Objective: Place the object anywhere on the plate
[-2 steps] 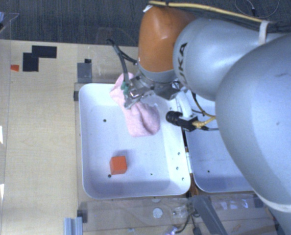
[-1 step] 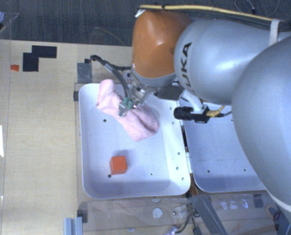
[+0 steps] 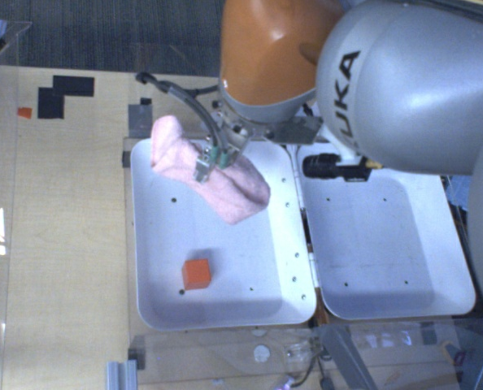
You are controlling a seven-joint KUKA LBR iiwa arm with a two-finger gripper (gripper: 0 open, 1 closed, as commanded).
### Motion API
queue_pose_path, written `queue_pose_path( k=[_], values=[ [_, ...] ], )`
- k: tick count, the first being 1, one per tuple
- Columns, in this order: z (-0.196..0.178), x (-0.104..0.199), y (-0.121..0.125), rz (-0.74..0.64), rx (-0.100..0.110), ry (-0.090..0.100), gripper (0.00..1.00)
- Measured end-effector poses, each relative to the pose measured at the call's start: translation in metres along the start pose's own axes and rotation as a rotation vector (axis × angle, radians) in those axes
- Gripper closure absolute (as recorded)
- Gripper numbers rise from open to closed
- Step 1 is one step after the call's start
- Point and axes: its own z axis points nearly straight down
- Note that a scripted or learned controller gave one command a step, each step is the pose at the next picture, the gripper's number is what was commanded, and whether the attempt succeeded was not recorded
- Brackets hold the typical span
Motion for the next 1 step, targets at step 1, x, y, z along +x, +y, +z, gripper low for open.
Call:
queue_pose_path(
  k=[1],
  values=[
    [0.0829, 0.0134, 0.0111, 0.143, 0.010, 0.007, 1.00]
  ],
)
